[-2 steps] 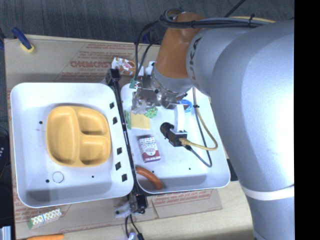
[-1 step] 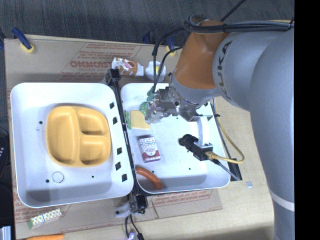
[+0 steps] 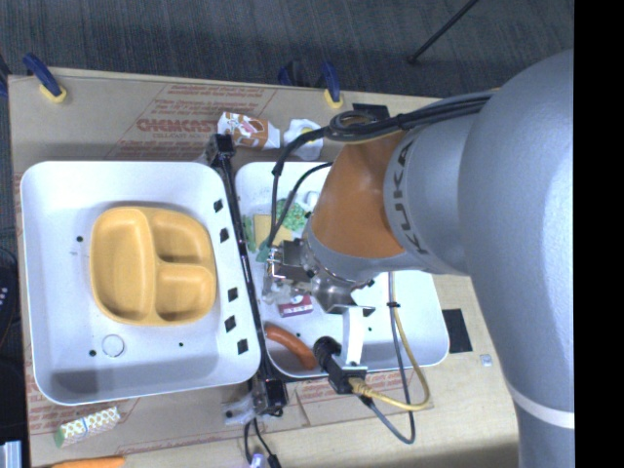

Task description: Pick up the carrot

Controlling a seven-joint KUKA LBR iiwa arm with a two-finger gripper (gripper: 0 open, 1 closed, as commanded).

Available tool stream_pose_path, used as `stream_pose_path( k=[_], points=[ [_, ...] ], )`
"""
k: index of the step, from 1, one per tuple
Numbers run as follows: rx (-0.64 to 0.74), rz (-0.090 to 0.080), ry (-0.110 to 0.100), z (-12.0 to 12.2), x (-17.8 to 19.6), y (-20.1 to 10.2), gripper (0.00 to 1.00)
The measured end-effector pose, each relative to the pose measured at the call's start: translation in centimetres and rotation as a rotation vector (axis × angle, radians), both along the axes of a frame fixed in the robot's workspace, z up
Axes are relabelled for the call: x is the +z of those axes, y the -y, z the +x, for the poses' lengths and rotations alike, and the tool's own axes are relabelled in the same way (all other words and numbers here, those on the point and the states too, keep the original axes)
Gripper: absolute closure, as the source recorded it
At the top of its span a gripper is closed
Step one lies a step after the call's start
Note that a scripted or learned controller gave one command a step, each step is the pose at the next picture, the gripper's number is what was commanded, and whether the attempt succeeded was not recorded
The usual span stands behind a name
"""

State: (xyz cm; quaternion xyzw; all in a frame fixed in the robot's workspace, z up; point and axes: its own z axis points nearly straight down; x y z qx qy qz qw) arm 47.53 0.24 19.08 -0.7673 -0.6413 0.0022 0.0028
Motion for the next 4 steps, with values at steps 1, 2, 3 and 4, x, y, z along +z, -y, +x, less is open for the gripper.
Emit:
stream_pose_path(
  k=[1, 2, 3, 4],
  points=[
    [0.019, -0.001, 0.004, 0.1, 7.3, 6.7, 1.00],
    [-0.096, -0.001, 0.002, 0.0, 2.2, 18.1, 1.00],
    [0.201, -0.001, 0.006, 0.2, 11.9, 20.2, 1.00],
    [0.468, 0.002, 0.004, 0.1, 10.7, 21.3, 1.00]
  ],
)
